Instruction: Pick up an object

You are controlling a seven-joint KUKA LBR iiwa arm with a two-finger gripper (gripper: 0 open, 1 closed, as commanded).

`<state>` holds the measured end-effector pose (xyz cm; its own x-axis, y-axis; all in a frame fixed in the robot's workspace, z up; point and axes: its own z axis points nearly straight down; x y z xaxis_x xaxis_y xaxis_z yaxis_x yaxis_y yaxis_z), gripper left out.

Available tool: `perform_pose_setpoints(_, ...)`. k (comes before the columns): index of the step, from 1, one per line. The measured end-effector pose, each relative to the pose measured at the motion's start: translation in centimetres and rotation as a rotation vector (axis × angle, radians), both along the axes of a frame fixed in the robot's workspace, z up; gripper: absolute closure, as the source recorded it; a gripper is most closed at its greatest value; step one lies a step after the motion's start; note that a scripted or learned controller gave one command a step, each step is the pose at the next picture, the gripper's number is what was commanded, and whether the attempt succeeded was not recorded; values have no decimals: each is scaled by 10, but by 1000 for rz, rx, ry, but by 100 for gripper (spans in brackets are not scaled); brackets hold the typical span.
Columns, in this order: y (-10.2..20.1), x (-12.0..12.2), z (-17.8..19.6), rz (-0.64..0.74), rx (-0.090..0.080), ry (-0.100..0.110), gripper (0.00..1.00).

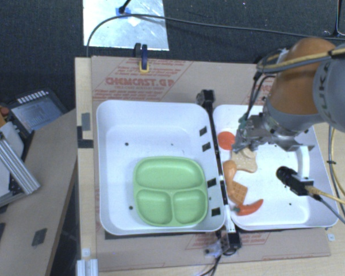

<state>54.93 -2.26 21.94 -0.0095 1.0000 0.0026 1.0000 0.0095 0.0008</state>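
My gripper [243,145] hangs low over the left part of the right bin [310,211]. It sits directly above a pale tan food piece [247,165], and I cannot tell whether it touches it. A red-orange round piece [225,138] lies just to the gripper's left. A light brown piece [229,169] rests near the bin's left wall. In front of it lie a square waffle-like cracker [237,191] and a curved red piece [250,207].
The left bin [121,125] holds a green divided plate [169,190] toward its front. A black divider with clips [214,148] runs between the two bins. The grey arm with its orange band [302,68] reaches in from the upper right.
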Motion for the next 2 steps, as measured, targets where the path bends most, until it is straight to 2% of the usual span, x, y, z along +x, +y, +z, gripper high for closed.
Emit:
perform_pose_setpoints(1, 52, 2, -6, 0, 0, 0, 100)
perform_pose_setpoints(2, 111, -6, -9, 1, 0, 1, 100)
